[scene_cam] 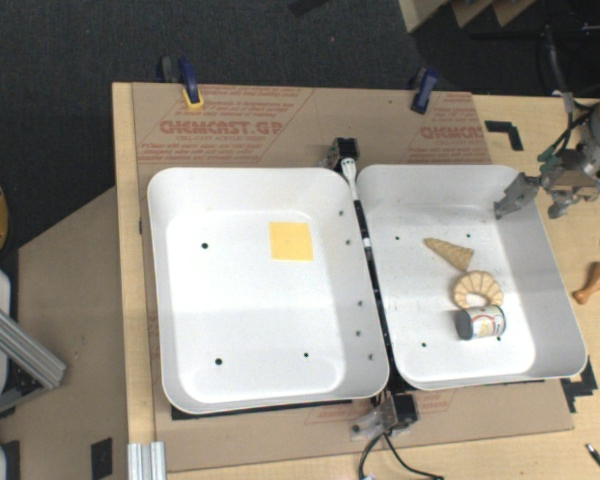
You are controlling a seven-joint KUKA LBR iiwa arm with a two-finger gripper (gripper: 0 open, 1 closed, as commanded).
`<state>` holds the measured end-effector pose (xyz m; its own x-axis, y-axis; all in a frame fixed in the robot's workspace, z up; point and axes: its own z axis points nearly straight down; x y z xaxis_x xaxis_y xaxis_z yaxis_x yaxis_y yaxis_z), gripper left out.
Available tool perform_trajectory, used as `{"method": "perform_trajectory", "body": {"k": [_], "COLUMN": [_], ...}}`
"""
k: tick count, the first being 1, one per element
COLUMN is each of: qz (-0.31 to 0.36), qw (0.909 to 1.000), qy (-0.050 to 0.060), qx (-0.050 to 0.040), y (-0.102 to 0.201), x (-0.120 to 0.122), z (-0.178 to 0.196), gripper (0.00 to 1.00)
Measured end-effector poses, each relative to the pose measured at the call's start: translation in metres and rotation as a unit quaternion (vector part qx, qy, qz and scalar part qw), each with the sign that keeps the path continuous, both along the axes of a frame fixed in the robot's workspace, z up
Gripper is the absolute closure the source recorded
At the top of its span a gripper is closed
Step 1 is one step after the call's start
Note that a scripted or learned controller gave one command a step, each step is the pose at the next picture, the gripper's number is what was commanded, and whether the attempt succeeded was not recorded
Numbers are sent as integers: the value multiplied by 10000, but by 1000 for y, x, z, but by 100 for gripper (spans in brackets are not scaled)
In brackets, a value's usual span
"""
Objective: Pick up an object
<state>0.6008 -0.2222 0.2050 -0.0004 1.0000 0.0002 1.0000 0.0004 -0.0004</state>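
In the right bin (540,268) lie a tan cone-shaped piece (450,253), a beige croissant-like object (478,289) and, touching its front side, a small grey and white cylinder (480,324). A flat yellow square (291,240) rests in the left bin (180,298), toward its back. My gripper (533,200) hangs over the back right corner of the right bin, up and to the right of the cone and apart from every object. Nothing shows in its grasp.
Both bins stand side by side on a brown board (280,123), held at the back by blue clamps (190,83). A brown object (592,286) lies outside the right bin's right rim. Cables (390,443) trail at the front.
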Motion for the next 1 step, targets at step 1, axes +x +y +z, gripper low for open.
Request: {"method": "perform_trajectory", "body": {"k": [1], "qz": [-1], "qw": [10000], "qy": [46], "qx": [25], "y": [46], "x": [-47], "z": [-94], "gripper": [0]}}
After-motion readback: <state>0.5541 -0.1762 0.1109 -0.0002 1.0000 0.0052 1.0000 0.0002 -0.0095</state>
